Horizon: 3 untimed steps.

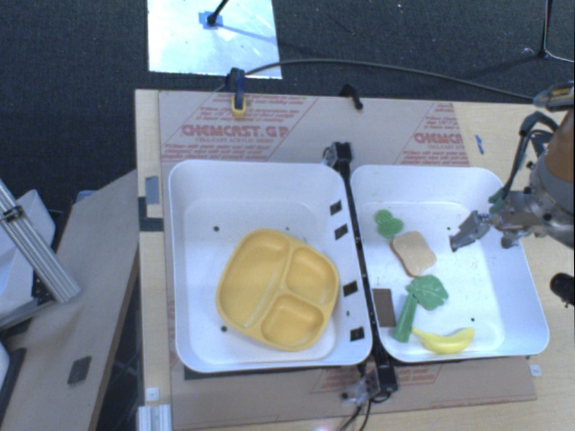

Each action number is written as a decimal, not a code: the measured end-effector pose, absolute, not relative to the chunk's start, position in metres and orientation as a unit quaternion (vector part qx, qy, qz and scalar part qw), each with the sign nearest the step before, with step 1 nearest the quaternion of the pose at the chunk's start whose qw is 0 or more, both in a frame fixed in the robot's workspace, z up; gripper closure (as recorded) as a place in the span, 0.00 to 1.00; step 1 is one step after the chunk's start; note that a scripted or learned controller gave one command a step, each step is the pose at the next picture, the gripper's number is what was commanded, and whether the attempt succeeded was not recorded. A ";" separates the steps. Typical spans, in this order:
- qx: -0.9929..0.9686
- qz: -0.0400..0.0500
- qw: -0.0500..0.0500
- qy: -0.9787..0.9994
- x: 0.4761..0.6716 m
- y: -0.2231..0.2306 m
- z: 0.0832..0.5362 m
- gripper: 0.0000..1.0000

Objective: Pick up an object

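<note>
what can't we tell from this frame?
- Pincer, camera view: fingers small and dark over the right bin; open or shut unclear, and nothing can be seen held.
- Arm: cut off by the right edge beyond the wrist.
- Brown block beside the bin divider: too small to identify.
- Green piece: too small to identify.
- Yellow tray in the left bin: whatever lies under it is hidden.

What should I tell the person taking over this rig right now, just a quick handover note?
Gripper: over the right bin, near its right side, nothing between its fingers; whether it is open or shut is unclear.
Right bin holds: tan bread slice, small green piece, broccoli, banana, brown block.
Left bin holds a yellow divided tray.
Done: nothing picked yet.
Left: descend on one object, probably the bread slice as it lies closest, grasp and lift.
</note>
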State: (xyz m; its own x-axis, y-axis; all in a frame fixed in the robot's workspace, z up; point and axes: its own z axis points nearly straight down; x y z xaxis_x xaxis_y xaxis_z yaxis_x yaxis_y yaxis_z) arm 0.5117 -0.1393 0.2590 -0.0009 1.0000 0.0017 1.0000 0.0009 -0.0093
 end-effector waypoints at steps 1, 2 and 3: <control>-0.706 -0.001 -0.001 -0.708 0.514 -0.139 0.265 0.00; -0.707 0.000 0.001 -0.708 0.513 -0.137 0.223 0.00; -0.706 0.001 0.001 -0.708 0.504 -0.134 0.168 0.00</control>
State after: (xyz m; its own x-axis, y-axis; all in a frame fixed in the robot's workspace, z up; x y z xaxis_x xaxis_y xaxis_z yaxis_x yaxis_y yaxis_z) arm 0.5038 -0.1338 0.1683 -0.0019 1.0000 0.0010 1.0000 0.0019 -0.0029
